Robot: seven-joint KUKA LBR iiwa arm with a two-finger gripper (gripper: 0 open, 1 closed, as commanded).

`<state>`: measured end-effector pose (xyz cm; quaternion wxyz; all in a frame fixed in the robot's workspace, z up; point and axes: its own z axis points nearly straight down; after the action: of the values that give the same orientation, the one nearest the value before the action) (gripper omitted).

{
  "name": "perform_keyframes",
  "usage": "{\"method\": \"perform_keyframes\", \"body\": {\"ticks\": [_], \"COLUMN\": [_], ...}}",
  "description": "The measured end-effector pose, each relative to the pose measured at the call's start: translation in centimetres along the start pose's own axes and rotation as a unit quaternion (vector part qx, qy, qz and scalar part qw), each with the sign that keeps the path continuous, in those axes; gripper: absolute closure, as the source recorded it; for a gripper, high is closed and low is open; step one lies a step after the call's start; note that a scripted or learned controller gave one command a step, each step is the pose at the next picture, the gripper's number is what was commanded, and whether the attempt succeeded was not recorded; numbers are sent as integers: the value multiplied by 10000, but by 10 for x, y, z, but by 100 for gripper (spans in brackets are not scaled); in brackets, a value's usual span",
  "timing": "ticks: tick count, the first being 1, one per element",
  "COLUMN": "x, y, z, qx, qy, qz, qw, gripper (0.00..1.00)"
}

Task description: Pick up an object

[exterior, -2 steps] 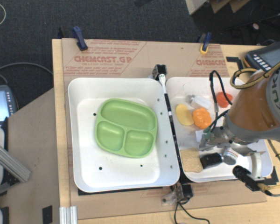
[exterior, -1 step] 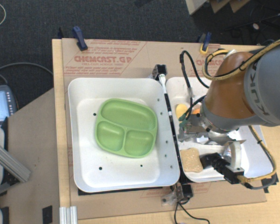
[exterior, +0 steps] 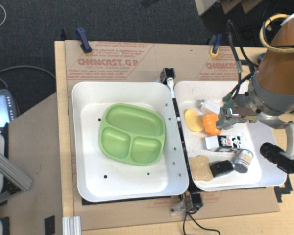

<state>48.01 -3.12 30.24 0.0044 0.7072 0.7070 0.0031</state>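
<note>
Orange fruit lay in the right bin, touching a yellow object, with the gripper just beside it; its grip could not be told. Leftward, a green divided plate sat within the left bin, white floor showing around it.

Bright, even light; soft shadows

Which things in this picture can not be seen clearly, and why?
- Gripper: open or shut unclear, too small in the camera view.
- Orange object: partly covered by the gripper; identity unclear.
- Small box: print too small to read.
- Right bin: far corner hidden by the arm.
</note>
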Motion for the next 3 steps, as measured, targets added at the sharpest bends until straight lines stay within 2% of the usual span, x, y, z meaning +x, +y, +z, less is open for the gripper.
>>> {"method": "perform_keyframes", "body": {"ticks": [1, 2, 3], "x": [-38, -32, -156], "y": [1, 59, 27], "z": [-123, -240, -233], "qx": [-21, -38, 40], "qy": [-7, -11, -12], "qz": [2, -19, 44], "qw": [10000, 10000, 10000], "gripper": [100, 100, 100]}}
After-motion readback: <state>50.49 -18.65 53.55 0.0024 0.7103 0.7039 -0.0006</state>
